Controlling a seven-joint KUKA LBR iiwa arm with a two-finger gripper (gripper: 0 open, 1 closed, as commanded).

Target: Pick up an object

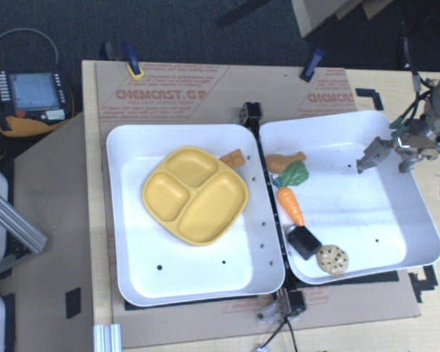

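Cookie (332, 258) sitting at bin (396, 229) front, carrot (291, 206) just behind, both lying well left of gripper (386, 158); hovering open, holding nothing.

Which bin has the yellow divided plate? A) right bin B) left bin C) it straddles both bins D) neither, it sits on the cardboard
B: the yellow divided plate lies flat inside the left bin, while the carrot, the cookie and the gripper are over at the right bin.
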